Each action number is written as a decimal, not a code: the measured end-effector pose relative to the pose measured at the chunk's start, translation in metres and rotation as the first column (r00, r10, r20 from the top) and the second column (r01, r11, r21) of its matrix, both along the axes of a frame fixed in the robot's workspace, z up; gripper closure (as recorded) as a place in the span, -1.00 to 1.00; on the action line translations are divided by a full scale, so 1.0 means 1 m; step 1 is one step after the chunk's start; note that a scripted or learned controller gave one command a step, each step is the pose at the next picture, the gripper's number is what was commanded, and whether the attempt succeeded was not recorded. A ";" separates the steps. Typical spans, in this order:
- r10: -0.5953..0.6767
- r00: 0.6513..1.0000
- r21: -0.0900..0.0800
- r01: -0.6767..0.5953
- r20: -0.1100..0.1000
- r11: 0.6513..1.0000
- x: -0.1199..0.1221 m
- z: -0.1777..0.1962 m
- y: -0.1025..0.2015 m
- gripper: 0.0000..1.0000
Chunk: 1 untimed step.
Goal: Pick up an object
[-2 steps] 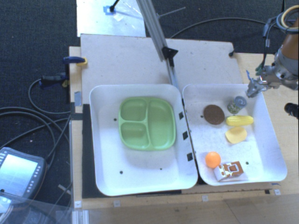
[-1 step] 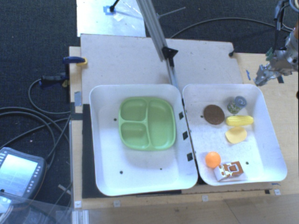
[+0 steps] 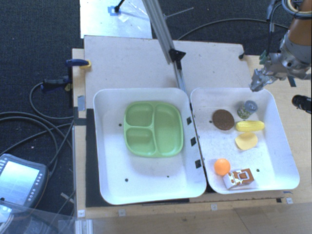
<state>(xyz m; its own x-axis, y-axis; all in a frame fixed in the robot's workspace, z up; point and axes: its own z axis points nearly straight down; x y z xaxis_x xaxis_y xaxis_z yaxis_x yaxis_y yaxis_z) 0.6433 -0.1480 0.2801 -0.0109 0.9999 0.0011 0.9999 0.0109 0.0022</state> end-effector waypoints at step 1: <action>0.000 1.000 0.001 0.000 -0.004 1.000 -0.017 -0.016 0.057 1.00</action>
